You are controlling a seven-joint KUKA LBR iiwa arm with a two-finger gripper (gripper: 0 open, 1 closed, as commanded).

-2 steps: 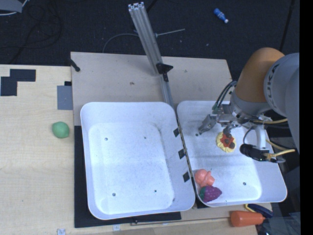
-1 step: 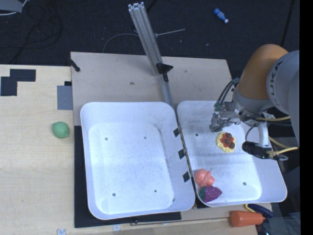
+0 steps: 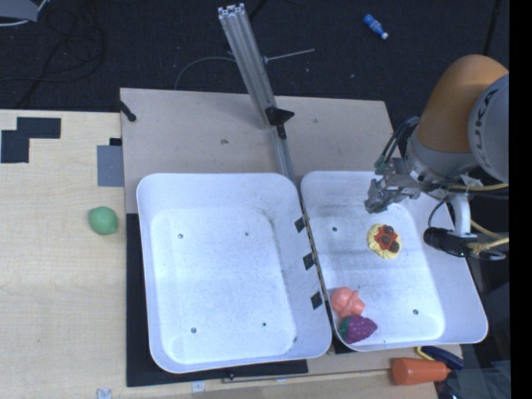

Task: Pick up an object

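Gripper (image 3: 381,198) hovering mid-right over the right bin (image 3: 449,327), just above the yellow toy (image 3: 384,240). Too dark and tiny to tell its state.

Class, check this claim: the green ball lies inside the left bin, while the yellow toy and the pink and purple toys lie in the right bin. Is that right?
Not quite. The camera view shows the green ball on the wooden bench, outside the left bin. The yellow toy, pink toy and purple toy do lie in the right bin.

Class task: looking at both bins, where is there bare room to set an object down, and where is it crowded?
The left bin floor is bare between its walls. The right bin is crowded: gripper above the yellow toy, with the pink toy and the purple grapes in its near-left corner.
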